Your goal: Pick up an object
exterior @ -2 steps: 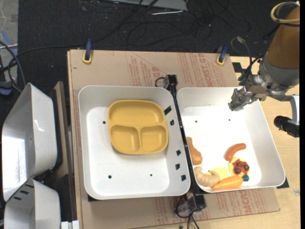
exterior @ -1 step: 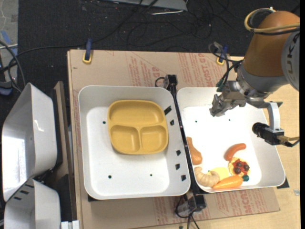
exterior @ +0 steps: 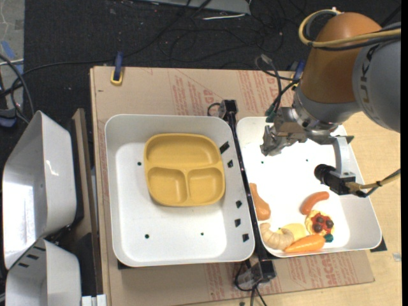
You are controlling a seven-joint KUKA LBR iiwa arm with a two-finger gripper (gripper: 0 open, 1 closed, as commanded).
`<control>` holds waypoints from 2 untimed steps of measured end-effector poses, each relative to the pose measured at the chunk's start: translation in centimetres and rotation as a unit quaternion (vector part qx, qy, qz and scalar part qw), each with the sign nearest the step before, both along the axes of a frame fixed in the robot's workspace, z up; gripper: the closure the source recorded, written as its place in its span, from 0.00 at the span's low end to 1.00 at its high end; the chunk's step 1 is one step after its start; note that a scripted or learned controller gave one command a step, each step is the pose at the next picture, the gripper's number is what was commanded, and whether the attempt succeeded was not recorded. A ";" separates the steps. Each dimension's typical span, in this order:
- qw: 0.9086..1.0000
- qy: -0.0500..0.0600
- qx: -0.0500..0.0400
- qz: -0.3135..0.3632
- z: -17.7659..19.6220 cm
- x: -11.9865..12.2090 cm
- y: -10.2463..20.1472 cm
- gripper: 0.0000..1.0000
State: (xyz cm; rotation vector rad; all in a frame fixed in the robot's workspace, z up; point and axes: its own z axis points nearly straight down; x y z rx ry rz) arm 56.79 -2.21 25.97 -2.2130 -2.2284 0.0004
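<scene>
The grey two-finger gripper (exterior: 275,142) is hanging over the upper left part of the right-hand shallow white bin (exterior: 357,199), right of the frame's centre. Its dark fingers are pointing down and to the left, and nothing is sitting between them; how far they are parted cannot be told from this slanted angle. Above it, the grey arm with its orange band (exterior: 338,40) is filling the upper right of the frame.

Bare white bin floor is lying below and left of the gripper, giving open room there. The toy food is crowding the bin's lower edge: an orange rounded piece (exterior: 259,201) is lying against the left wall, a red sausage-shaped piece (exterior: 313,201) is sitting lower right of the gripper, and a knobbly beige piece (exterior: 276,236), a pale yellow piece (exterior: 295,229), an orange carrot-shaped piece (exterior: 307,243) and a small round tart with dark berries (exterior: 320,222) are clustering near the bottom rim.

Across the black divider (exterior: 240,171), the left-hand white bin (exterior: 127,234) is holding a yellow three-compartment plastic plate (exterior: 185,169) in its upper middle, with free floor around it.
</scene>
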 end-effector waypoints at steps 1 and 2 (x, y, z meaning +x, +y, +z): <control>1.000 0.000 0.000 0.001 -0.9 0.4 6.0 1.00; 1.000 0.001 0.000 0.000 -3.1 -0.2 11.1 1.00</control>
